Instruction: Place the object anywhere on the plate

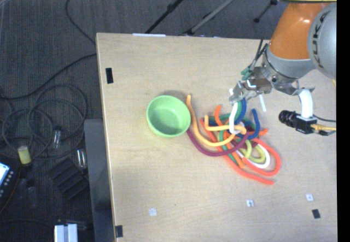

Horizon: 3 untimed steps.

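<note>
A tangle of coloured ropes point(238, 140) in orange, yellow, purple, green, white and blue lies on the wooden table, right of centre. The round green plate point(168, 116), bowl-like with a raised rim, sits just left of the tangle, and one purple strand curls along its right side. My gripper point(243, 96) hangs over the upper part of the tangle, under the orange band of the arm point(298, 28). A white strand point(235, 118) and a blue one point(244, 108) rise from the pile up to the gripper's tip.
A black cylindrical part on a cable point(295, 119) sticks out right of the ropes. The bare tabletop point(164, 60) stretches behind and in front of the plate. Its left edge drops to a dark floor with cables point(49, 115).
</note>
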Each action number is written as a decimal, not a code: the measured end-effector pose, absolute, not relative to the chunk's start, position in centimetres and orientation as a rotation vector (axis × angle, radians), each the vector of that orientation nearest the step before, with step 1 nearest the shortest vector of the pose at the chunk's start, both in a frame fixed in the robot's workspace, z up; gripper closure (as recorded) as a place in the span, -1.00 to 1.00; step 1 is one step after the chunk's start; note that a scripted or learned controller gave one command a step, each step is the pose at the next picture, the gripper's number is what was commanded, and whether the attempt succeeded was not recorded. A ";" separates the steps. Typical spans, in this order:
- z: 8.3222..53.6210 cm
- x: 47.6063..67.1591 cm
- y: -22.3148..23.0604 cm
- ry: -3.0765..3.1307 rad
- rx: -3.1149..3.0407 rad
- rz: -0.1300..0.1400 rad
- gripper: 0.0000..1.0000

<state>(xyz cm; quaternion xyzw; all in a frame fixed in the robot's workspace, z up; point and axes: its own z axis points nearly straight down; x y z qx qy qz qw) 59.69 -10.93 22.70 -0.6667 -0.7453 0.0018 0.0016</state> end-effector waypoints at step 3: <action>18.2 62.2 5.9 -2.341 -2.093 0.006 -1.00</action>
